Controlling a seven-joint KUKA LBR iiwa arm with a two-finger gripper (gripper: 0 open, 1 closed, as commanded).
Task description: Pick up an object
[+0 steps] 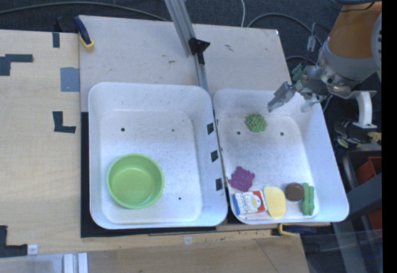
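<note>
While the bench [155, 48] spreads pale and speckled under everything, two shallow white bins sit on it side by side. The left bin [149, 104] holds a green bowl [135, 180], upright near its front left corner. The right bin [322, 160] carries all the small things. The arm [353, 30], grey with an orange band, comes in from the right and hangs over the far right corner of that bin. Its gripper [293, 99] sits above the bin's back rim, the two fingers spread apart and nothing between them; one finger [279, 98] points down and left toward the bin floor.

Just beside the gripper, a little forward and left of it, lies a bumpy green ball [255, 122], apart from the fingers. Along the front wall of the same bin lie a purple lump [242, 177], a white packet with red print [249, 202], a yellow egg-shaped piece [275, 201] touching the packet, a brown round piece [294, 191] and a green piece [307, 198] just beside it.
</note>
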